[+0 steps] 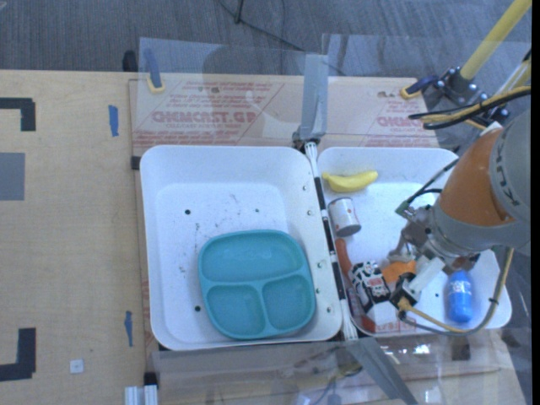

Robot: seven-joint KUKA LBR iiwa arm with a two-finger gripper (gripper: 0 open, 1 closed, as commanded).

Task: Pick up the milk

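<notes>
From my station I see the arm reaching into the right bin, with the hand low over the bin's near half. I cannot tell how far open the hand is, and I cannot make out anything held in it.

The milk, a small carton with black and white cow patches, lies in the same bin just beside the hand, on the side toward the left bin and a little nearer the camera. A small orange thing sits between the carton and the hand, close against both.

A blue bottle lies on the hand's other side, near the bin's outer rim. Beyond the hand, toward the far wall, a silver can lies on its side, and a banana lies farther still, against that wall.

Well away from the hand, a teal divided plate rests in the left bin. Both bins sit on the pale wooden bench.
</notes>
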